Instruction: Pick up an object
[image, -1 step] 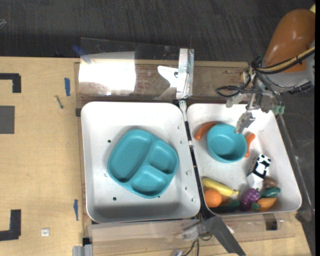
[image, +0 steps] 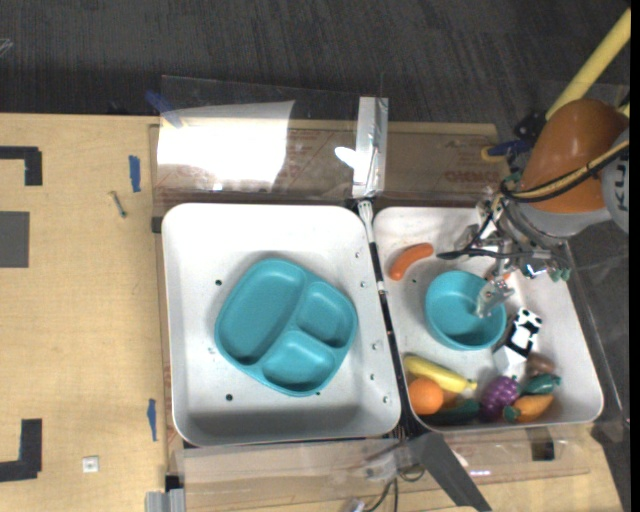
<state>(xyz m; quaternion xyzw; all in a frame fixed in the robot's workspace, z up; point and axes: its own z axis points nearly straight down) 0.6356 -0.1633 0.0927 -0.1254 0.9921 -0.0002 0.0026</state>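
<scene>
Now, tool: the two-finger gripper (image: 495, 292) hangs at the right of the frame, over the right rim of the round turquoise plastic bowl (image: 463, 310); whether it is parted or closed I cannot tell.
Arm: the grey arm with the orange band (image: 572, 155) reaches in from the upper right, wrist pointing down, probably set for a descent from above.
Likely target: the bowl, in the middle of the right shallow white bin (image: 585, 345), lies directly beneath the tool.
Nearby in that bin: an orange sausage-shaped toy (image: 410, 260) to the bowl's upper left; a black-and-white toy (image: 521, 331) just beside its right edge.
Lower row: a yellow toy banana (image: 440, 374), an orange ball-shaped fruit (image: 426, 397) and a purple grape bunch (image: 498, 396) crowd the bin's bottom edge.
Left bin (image: 185, 250): holds a turquoise three-compartment plastic plate (image: 286, 325), well apart from the tool.
Progress: judging by this, nothing is lifted yet.
</scene>
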